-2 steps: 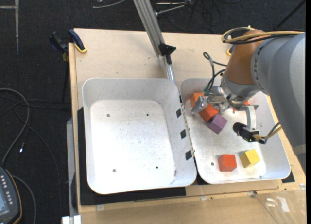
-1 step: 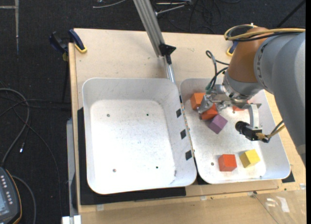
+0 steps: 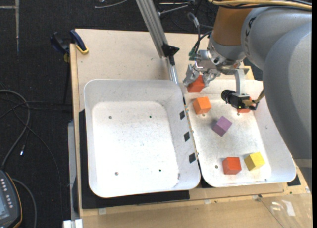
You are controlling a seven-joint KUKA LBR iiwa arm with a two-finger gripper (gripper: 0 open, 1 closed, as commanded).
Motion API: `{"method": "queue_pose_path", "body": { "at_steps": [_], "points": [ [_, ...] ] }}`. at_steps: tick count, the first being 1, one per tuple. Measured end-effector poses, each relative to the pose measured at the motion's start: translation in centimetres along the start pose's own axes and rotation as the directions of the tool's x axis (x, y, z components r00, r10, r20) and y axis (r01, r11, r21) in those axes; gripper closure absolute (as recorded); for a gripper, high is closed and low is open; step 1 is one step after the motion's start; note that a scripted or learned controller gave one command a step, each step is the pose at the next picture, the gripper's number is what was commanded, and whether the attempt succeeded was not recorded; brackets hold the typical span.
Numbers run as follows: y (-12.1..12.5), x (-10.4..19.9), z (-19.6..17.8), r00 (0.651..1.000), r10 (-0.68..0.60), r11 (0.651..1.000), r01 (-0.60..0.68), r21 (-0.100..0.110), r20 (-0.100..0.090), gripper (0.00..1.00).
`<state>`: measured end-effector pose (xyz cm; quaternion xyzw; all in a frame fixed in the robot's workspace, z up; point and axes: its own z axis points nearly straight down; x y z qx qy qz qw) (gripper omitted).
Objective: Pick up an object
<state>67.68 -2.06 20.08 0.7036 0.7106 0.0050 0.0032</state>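
Note:
My gripper point(image 3: 198, 79) hangs over the far end of the right bin point(image 3: 277, 168), shut on a red-orange block point(image 3: 196, 85) that sits between its fingers, lifted off the bin floor. Right below it an orange cube point(image 3: 201, 105) lies on the bin floor. A purple cube point(image 3: 222, 125) sits mid-bin. A red cube point(image 3: 231, 165) and a yellow cube point(image 3: 255, 160) rest side by side near the front rim.
The left bin point(image 3: 90, 93) adjoins the right one along a shared rim. A slanted metal strut point(image 3: 151, 19) comes down to the bins' far junction. A blue and yellow clamp point(image 3: 74, 41) grips the bench's far left corner. A black cable fitting point(image 3: 236, 98) hangs beside the wrist.

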Motion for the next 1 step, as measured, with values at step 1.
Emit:
{"method": "queue_pose_path", "body": {
  "at_steps": [1],
  "points": [
    [0.18, 8.47, -9.80, 1.000, 0.000, 1.000, 0.000, 0.001, -0.001, 1.00]
  ]
}}
